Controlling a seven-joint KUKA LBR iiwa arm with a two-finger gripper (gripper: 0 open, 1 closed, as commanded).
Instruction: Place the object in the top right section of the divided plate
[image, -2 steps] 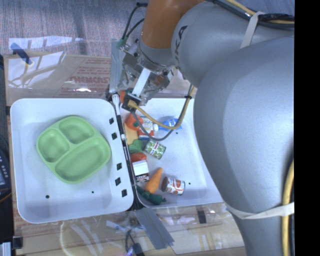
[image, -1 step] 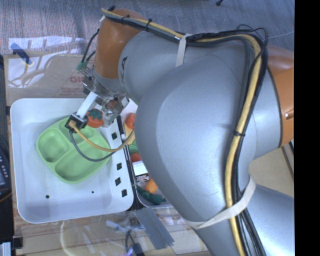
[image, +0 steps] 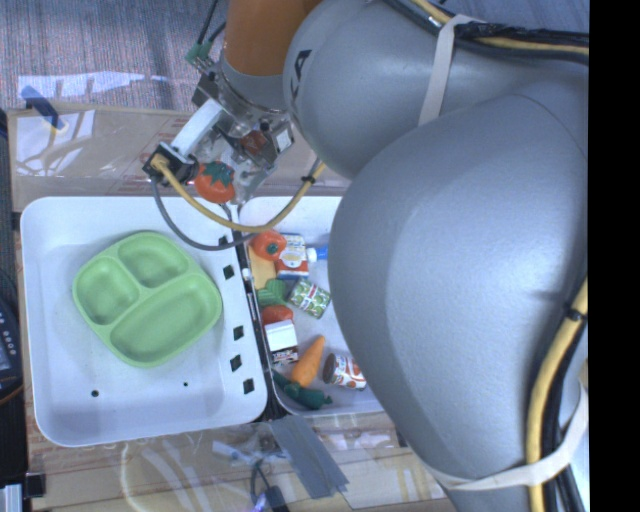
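Note:
A green divided plate lies in the left white bin, with two small sections at its upper side and one large section below. My gripper hangs above the bin's upper right corner, up and to the right of the plate. It is shut on a small orange-red toy tomato with a green top. The tomato is in the air, clear of the plate.
The right bin holds several toy foods: a tomato, small cans and cartons, a carrot. The arm's large grey body covers most of that bin. A divider wall with black clips separates the bins.

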